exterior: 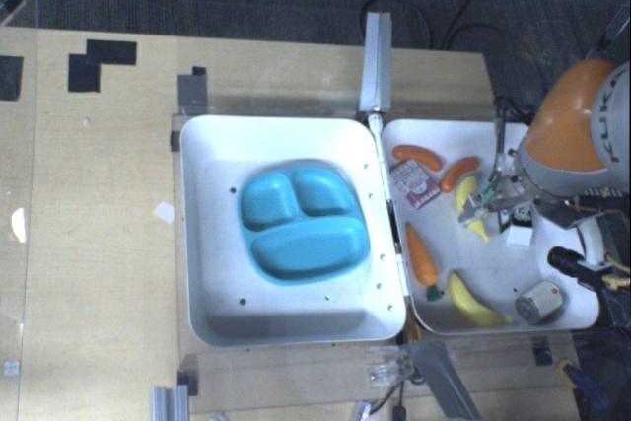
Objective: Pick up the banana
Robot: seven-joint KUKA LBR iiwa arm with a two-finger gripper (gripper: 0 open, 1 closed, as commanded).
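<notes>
Two bananas lie in the right bin [582, 315]. One banana [464, 196] rests upright near the bin's middle, partly covered by my gripper [487, 204], which hangs right over its right side. The other banana [474, 302] lies along the bin's front wall, well below the gripper. The arm's orange band [570, 118] and grey wrist hide the bin's right part.
The right bin also holds two red sausages [417, 155] [458, 174], a small packet [415, 182], an orange carrot [422, 256], a grey can [539, 303] and a white block [520, 235]. A blue divided tray [301, 222] sits in the left bin [212, 311].
</notes>
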